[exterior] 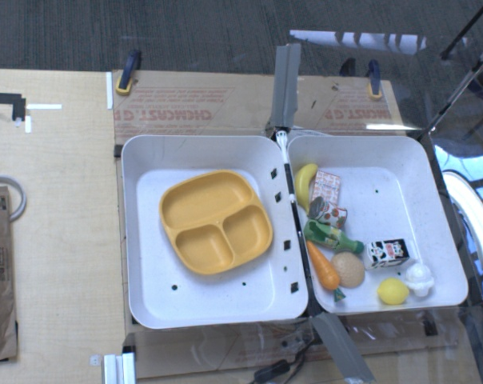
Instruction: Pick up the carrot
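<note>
You are looking at the small orange toy carrot [324, 268] lying in the right-hand shallow white bin [413, 160], close against that bin's left wall and toward its near edge. Its long axis is running at a slant, with the narrow tip pointing up and to the left and the thicker end with its green tuft pointing down and to the right. A round beige ball-like item [349, 270] is touching its right side, and a green toy vegetable [331, 236] is sitting just beyond its tip, so both of those sides are crowded. The wall is leaving little room on its left. The yellow lemon-shaped toy [393, 291] and the small black-and-white carton [387, 253] are lying farther right, apart from it. The left-hand white bin [141, 238] is holding a yellow three-compartment plastic plate [216, 221]. The hand's state cannot be told.
</note>
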Robot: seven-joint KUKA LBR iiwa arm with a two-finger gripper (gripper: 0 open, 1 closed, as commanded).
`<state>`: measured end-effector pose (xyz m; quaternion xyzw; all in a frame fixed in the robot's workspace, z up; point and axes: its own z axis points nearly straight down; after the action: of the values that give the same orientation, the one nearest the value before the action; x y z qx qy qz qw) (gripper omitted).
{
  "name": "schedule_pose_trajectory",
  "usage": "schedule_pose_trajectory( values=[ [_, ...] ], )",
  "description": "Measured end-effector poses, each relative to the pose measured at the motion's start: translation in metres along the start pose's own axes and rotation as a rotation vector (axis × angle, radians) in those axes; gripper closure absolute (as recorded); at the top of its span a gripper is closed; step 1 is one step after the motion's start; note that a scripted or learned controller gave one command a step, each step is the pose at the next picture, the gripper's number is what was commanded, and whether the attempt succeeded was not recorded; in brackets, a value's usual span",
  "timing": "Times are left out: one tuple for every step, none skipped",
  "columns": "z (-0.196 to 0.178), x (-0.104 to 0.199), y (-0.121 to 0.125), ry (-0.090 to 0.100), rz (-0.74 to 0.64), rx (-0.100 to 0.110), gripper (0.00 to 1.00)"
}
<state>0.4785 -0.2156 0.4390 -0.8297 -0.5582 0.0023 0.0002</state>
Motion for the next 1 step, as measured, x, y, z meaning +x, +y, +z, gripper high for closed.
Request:
schedule_pose_trajectory(
  values=[
    [-0.0015, 0.0057, -0.0011, 0.001, -0.268, 0.0, 0.0]
  ],
)
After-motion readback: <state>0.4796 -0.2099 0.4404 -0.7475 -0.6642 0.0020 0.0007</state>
